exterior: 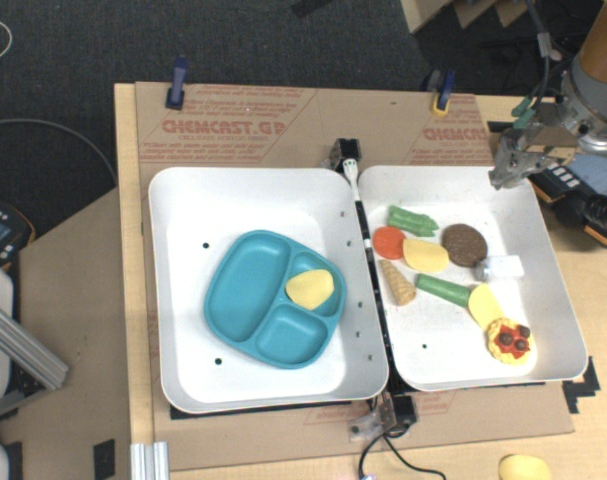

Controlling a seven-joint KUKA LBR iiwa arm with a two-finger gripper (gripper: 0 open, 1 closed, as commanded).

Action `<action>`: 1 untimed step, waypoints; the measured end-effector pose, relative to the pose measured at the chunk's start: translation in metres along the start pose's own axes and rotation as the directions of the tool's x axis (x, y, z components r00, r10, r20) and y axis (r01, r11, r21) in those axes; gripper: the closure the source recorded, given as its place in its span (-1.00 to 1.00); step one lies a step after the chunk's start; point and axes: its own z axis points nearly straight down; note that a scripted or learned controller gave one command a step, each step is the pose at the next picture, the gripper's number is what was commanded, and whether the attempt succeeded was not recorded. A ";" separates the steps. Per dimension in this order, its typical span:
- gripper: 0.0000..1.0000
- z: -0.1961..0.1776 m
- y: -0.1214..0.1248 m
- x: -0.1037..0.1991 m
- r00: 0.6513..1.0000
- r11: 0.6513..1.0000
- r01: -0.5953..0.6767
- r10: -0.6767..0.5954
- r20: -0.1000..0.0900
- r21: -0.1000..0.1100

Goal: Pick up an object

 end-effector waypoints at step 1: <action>1.00 -0.053 -0.105 0.026 1.000 1.000 -0.005 0.005 0.001 0.000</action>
